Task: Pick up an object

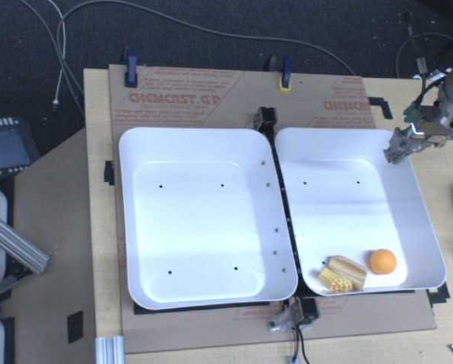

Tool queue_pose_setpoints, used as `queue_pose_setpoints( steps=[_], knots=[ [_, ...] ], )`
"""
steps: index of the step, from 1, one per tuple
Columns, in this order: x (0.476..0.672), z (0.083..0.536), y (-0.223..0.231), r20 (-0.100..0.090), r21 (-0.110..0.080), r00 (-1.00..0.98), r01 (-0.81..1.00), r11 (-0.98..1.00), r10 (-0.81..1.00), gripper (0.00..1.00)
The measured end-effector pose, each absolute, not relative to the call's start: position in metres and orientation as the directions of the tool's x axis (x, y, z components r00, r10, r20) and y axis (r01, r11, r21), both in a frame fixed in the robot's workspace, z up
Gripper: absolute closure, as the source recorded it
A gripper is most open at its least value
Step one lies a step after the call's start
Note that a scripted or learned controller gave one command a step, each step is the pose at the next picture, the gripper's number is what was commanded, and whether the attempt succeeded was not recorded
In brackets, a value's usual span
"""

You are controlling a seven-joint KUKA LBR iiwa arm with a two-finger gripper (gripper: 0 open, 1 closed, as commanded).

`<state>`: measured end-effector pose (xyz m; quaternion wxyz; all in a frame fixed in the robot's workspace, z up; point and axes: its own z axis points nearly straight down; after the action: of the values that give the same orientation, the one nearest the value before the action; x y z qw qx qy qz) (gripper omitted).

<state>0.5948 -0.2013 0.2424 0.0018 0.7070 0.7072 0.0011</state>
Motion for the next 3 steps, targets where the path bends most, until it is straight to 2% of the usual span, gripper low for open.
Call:
queue_pose_setpoints(
  steps=[1, 3],
  knots=[
    [0.597, 0.237, -0.158, 0.001, 0.001, -0.003, 1.0, 0.003, 1.0, 1.0],
    [0.604, 0.232, -0.044, 0.002, 0.001, -0.006, 1.0, 0.006, 1.0, 1.0]
  ],
)
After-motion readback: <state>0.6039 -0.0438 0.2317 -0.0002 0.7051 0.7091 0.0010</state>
